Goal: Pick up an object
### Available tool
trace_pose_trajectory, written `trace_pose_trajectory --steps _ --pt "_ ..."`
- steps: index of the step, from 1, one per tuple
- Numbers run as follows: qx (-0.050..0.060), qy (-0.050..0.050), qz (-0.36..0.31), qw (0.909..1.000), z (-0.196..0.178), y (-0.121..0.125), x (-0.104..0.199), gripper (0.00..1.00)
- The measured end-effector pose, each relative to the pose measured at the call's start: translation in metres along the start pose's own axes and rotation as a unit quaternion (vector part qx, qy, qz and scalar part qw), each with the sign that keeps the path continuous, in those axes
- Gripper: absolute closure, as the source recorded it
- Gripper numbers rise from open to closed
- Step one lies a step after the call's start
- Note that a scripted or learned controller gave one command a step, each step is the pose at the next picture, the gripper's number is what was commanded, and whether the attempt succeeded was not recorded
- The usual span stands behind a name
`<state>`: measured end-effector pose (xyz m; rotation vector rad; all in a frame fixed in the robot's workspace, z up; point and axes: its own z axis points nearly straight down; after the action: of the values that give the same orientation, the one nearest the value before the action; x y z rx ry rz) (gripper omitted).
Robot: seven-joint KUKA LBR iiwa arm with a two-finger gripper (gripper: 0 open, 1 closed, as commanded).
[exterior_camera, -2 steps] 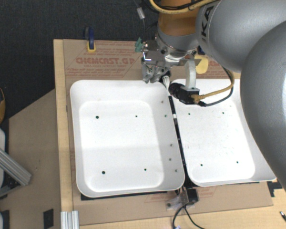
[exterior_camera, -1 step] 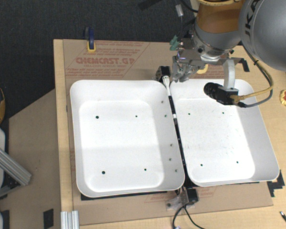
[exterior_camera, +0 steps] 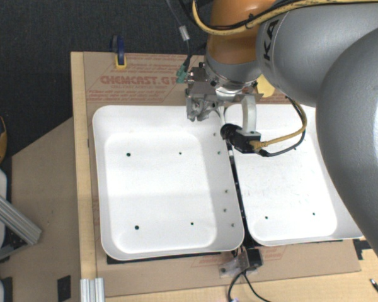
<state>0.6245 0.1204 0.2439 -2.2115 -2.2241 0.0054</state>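
Grey arm (exterior_camera: 340, 80) above two white bins (exterior_camera: 107, 168).

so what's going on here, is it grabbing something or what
A grey KUKA arm with an orange band reaches in from the right, its gripper hanging over the far rim of the left white bin, near the seam with the right bin. I see no object in the gripper, so no pick is evident. Whether it is open or shut cannot be told from this angle.
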Motion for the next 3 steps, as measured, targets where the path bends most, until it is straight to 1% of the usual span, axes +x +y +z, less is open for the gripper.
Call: trace_pose_trajectory --steps 1,2,3 --pt "-0.007 -0.002 0.007 0.9999 -0.067 0.008 -0.102 1.00" --pt "0.000 0.000 0.001 1.0000 -0.015 0.025 -0.053 1.00" --pt "-0.005 -0.001 0.003 1.0000 -0.055 0.012 -0.062 1.00"
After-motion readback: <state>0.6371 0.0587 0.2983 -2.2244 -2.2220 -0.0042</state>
